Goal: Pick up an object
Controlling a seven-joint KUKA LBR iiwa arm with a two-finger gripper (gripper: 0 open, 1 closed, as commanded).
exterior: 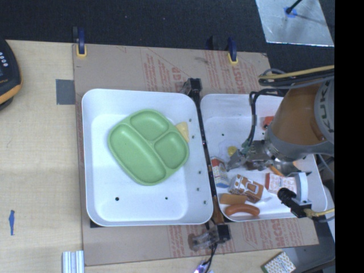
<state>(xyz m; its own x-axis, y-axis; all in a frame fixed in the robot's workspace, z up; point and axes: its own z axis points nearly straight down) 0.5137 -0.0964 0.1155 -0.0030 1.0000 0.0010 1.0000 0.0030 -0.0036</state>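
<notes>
The arm reaches in from the right over the right bin point(227, 108), its orange band above the wrist. My gripper point(243, 159) hangs low in that bin, just above a clutter of small objects. Below it lie a brown-and-white packet point(246, 187), a toy hot dog point(242, 210), a red-and-white carton point(275, 182) and a small blue-and-yellow piece point(231, 151). Nothing is seen held between the fingers. A green divided plate point(149, 146) lies in the left bin point(102, 198), with a pale yellow piece point(182, 131) at its right edge.
Both bins sit on a brown cardboard sheet point(142, 67) clamped at the back. A black-and-yellow device point(7, 73) lies at the far left of the bench. A black cable point(253, 118) loops from the wrist across the right bin.
</notes>
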